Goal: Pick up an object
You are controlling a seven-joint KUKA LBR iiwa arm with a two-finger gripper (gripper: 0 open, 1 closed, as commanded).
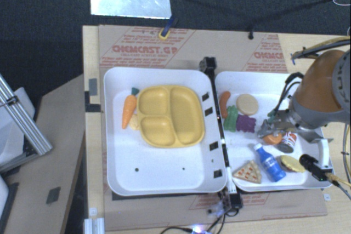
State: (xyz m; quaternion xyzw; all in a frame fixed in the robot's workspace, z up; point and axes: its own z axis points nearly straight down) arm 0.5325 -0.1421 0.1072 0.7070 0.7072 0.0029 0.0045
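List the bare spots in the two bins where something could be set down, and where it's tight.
Left bin: bare floor along its near edge, below the yellow plate, and a strip above the plate. The carrot takes the plate's left side. Right bin: crowded; hot dog, cookie, blue bottle, pizza slice and the hand leave bare floor mainly along the far edge.

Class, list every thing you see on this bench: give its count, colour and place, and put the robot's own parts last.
Bins: 2, white, side by side on the bench.
Divided plate: 1, yellow, left bin.
Carrot: 1, orange, left of the plate.
Sausage: 1, orange-red, right bin, near the divider.
Round bun: 1, tan, right bin.
Green toy: 1, right bin.
Purple toy: 1, beside the green one.
Bottle: 1, blue, right bin front.
Pizza slice: 1, front corner.
Can: 1, by the gripper.
Gripper: 1, grey, over the right bin.
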